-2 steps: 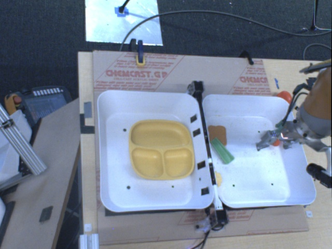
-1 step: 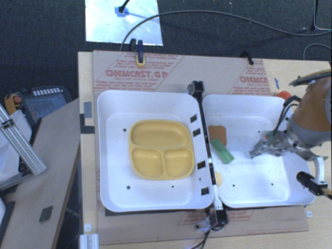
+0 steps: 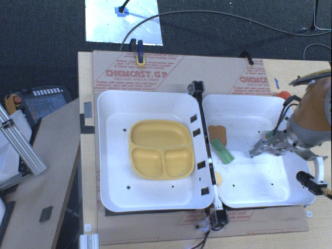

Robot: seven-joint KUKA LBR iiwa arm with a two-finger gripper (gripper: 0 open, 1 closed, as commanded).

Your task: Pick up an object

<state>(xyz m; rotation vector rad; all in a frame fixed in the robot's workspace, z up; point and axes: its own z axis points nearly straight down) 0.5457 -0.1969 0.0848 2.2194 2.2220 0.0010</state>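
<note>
Yellow scrap (image 3: 218, 179) hugs the right bin's (image 3: 259, 198) left wall; green block (image 3: 221, 151) looks light, stiff, graspable across its narrow sides; gripper (image 3: 255, 152) jaws: can't tell.

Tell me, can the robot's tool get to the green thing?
Probably yes. The tool hangs over the same right bin as the green thing, with bare white floor between them. A brown block touches its far end, so it may get bumped.

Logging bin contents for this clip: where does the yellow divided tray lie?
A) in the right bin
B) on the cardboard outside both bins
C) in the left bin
C: the yellow divided tray lies flat on the floor of the left bin.
</note>
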